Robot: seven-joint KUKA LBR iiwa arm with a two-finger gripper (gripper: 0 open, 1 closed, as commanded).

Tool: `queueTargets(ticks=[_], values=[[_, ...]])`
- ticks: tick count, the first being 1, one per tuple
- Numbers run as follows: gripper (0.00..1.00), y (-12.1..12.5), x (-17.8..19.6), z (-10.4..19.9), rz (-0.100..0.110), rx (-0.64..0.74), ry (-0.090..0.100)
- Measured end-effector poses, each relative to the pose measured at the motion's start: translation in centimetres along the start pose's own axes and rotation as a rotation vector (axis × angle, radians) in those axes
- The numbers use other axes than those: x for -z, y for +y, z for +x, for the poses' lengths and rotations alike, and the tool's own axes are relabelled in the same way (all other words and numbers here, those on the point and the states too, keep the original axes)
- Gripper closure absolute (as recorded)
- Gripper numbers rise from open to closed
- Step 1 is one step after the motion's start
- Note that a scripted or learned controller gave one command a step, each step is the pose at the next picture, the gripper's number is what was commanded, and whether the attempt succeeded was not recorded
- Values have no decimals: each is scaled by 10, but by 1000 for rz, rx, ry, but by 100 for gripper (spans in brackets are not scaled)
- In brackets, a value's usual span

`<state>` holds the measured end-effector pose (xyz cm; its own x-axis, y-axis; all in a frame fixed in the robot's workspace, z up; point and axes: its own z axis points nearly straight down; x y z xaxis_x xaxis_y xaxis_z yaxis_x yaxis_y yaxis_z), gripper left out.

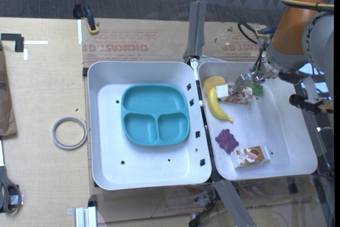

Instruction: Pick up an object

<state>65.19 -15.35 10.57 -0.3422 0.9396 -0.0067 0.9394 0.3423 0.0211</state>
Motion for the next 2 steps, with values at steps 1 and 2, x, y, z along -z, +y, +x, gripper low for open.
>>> queueTargets(ticks=[1, 2], values=[[0, 16, 7, 15, 15, -231, -2], [0, 18, 1, 1, -3, -235, -2]])
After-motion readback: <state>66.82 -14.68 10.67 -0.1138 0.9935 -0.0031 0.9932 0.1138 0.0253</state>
